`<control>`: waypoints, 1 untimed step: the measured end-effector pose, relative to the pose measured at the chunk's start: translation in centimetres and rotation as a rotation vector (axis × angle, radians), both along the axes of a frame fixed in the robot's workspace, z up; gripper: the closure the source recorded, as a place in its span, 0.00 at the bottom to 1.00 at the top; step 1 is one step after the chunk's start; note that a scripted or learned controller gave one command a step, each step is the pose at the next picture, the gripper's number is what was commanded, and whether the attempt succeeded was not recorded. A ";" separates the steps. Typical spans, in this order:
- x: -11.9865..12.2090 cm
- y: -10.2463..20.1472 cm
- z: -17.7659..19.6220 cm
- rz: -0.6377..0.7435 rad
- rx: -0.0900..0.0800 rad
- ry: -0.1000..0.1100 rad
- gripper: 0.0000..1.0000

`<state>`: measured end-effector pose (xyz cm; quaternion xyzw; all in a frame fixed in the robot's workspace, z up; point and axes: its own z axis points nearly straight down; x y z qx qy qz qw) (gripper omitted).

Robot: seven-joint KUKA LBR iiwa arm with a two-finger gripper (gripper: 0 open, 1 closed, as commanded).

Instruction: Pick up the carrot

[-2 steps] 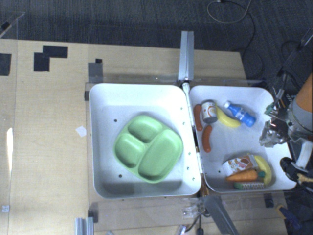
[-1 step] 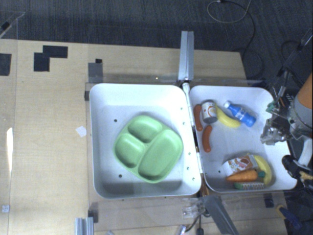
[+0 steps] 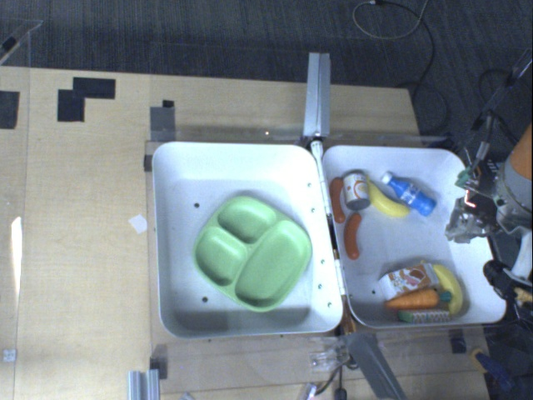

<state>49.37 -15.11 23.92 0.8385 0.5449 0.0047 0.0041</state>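
The carrot (image 3: 413, 301), orange with a green tip, lies at the front of the right bin (image 3: 379, 244), just below a printed snack packet (image 3: 407, 279) and left of a banana (image 3: 450, 288). My gripper (image 3: 466, 224) hangs at the right bin's right edge, above and to the right of the carrot, well apart from it. Nothing shows between its fingers.
The right bin also holds two sausages (image 3: 352, 236), a small can (image 3: 356, 190), a second banana (image 3: 388, 203) and a blue bottle (image 3: 410, 193) toward the back. A green divided plate (image 3: 253, 251) sits in the left bin (image 3: 179, 223). A metal post (image 3: 318, 98) stands between the bins.
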 end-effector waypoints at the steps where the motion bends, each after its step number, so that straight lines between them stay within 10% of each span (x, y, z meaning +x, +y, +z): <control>1: -0.6 -3.6 -3.4 -0.037 0.001 0.011 1.00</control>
